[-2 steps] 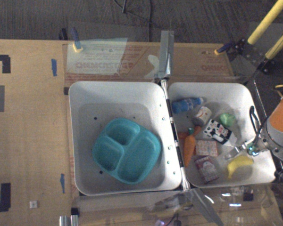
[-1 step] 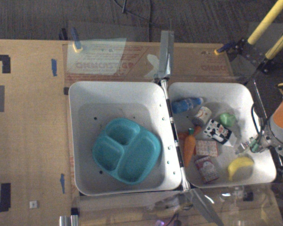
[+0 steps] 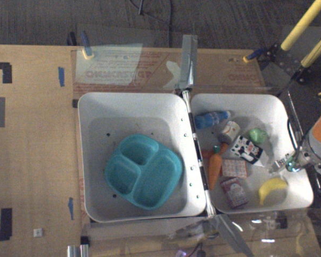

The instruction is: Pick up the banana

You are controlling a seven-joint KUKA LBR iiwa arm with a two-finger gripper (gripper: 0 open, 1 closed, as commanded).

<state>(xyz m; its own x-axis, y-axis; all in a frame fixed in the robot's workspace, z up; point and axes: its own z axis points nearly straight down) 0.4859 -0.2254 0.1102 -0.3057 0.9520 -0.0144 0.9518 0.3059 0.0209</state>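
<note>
The worktop (image 3: 32, 143) is brown board with black and blue tape marks at its left side. On it the left bin (image 3: 96, 111) carries a teal divided plate (image 3: 144, 170), lying a little toward the bin's near right corner.

The right bin (image 3: 273, 103) is crowded. Along its left wall lie a blue bottle (image 3: 209, 119) at the far end and an orange carrot (image 3: 215, 167) below it, pointing toward the near edge. Further in sit a small pale cup (image 3: 230, 130), a black-and-white patterned toy (image 3: 246, 149), a green ball (image 3: 258, 136), a pinkish box (image 3: 234, 168) and a dark red packet (image 3: 234, 191). The banana (image 3: 272, 188) lies in the near right corner of this bin, just beside the packet and apart from the rest.

The gripper (image 3: 290, 164) hangs over the right side of the bin, above and slightly right of the banana; whether it is released or clenched I cannot tell, and nothing is seen held in it.

The likely trouble: the banana sits close to the bin's corner walls, so a descent from here may catch the rim or land beside the fruit. Its curved, smooth skin may also slip out, or the red packet may get nudged instead
</note>
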